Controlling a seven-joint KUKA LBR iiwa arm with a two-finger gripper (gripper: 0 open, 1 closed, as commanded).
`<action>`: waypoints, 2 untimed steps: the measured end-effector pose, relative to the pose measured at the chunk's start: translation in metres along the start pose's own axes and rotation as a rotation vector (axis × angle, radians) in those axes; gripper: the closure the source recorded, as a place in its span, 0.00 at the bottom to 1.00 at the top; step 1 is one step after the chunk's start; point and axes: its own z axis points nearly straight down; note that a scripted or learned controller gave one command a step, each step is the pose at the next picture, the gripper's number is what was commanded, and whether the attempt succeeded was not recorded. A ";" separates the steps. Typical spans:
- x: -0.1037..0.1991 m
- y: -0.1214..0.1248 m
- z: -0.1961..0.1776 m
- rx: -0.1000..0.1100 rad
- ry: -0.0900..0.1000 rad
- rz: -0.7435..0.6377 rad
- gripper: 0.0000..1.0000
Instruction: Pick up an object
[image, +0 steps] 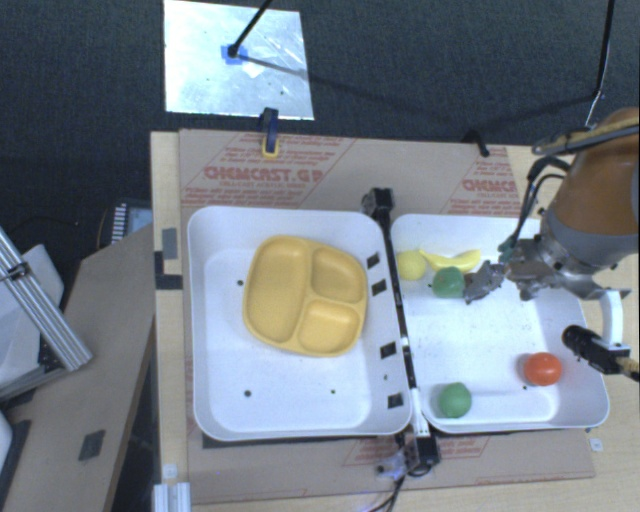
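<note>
We look down on a bench topped with a brown cardboard sheet (300, 165) printed in red lettering, set on dark carpet (80, 90). A shiny metal plate (238, 58) lies on the carpet beyond the bench's far edge, and a yellow clamp (270, 135) grips the cardboard's far edge.

Two shallow white bins sit side by side. The left bin (215, 400) carries a yellow three-compartment plate (303, 294) near its middle.

In the right bin (580, 405) we see a yellow ball (411, 264) and a yellow banana-like piece (452, 259) near the far-left corner, with a green ball (448, 284) just beside them. Another green ball (455, 399) rests by the near edge, and an orange-red ball (542, 369) lies toward the near-right corner.

The gripper (483, 282) hovers over the right bin, its tip just beside the green ball by the banana piece. We cannot tell how wide its jaws stand.
</note>
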 end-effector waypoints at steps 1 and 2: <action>0.000 0.003 -0.006 -0.012 -0.002 -0.002 0.00; -0.004 -0.005 0.052 -0.008 -0.001 0.000 0.00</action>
